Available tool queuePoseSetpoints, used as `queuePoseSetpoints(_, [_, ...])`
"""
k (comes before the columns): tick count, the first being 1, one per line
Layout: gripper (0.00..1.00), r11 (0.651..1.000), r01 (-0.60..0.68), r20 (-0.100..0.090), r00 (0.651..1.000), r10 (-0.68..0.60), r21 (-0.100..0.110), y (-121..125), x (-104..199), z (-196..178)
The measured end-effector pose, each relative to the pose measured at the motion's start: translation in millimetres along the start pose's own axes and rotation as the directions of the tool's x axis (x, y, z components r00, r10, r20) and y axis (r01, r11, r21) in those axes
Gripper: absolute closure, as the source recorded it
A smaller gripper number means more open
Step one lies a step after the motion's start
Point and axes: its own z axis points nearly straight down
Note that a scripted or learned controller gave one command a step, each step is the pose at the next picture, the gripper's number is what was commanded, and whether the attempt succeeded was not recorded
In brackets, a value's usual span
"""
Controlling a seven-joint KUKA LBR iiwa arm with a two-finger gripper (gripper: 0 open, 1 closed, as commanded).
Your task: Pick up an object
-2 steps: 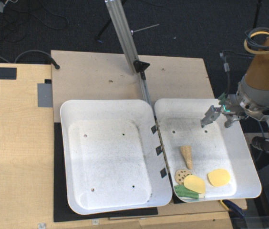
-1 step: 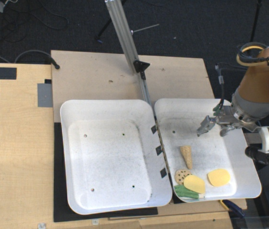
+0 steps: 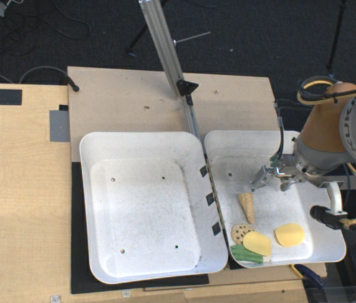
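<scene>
While unreadable jaws [image 3: 269, 174] hang there, white bins [image 3: 141, 267], beige bench [image 3: 228, 106], dark floor [image 3: 71, 24].

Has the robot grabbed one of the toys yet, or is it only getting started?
Not grabbed yet. So far, the arm has reached into the right bin, and its claw hangs above the floor there. Nothing shows between its tips. The cone, the round cracker, the two yellow pieces and the green piece all lie in the bin. Left to do: go down, close on one toy and lift it.
</scene>
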Motion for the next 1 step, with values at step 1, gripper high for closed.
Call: queuePoseSetpoints(1, [0.00, 1.000, -0.001, 0.002, 1.000, 0.001, -0.007, 0.5, 0.7, 21.8])
